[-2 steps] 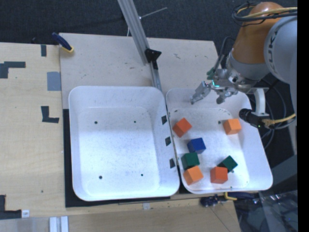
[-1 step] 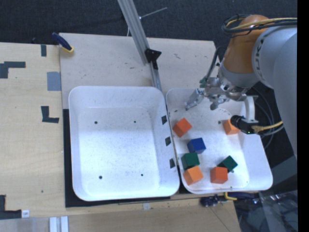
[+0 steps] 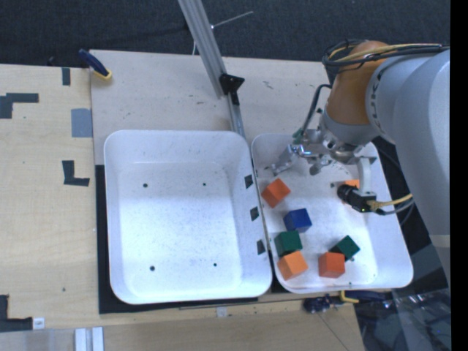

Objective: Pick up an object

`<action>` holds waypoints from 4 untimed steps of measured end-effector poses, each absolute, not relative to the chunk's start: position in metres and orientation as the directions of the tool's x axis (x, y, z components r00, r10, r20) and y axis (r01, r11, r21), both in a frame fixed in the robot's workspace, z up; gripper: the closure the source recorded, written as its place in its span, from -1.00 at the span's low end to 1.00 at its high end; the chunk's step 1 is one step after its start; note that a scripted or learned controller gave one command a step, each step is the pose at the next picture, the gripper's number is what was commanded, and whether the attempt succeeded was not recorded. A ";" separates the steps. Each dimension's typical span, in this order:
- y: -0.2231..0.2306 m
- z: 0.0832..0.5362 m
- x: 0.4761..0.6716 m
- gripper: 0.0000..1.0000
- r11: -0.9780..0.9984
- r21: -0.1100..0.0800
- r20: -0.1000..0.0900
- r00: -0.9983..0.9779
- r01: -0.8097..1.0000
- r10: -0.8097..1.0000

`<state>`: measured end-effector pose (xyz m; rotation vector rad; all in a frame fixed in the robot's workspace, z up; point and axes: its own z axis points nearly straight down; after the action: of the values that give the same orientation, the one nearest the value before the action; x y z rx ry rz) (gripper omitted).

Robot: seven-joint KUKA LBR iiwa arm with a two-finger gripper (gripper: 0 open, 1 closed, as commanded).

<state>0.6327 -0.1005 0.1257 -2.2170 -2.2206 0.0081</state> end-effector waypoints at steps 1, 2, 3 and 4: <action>-0.100 0.089 0.631 -1.00 0.002 -0.006 -0.001 -0.002 1.000 1.000; -0.099 0.101 0.632 1.00 0.003 -0.003 0.000 -0.003 1.000 1.000; -0.097 0.165 0.636 1.00 0.002 0.005 -0.001 -0.002 1.000 1.000; -0.086 0.220 0.636 1.00 0.003 0.005 0.000 -0.003 1.000 1.000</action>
<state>0.6365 -0.0863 0.2198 -2.2211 -2.2268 -0.0051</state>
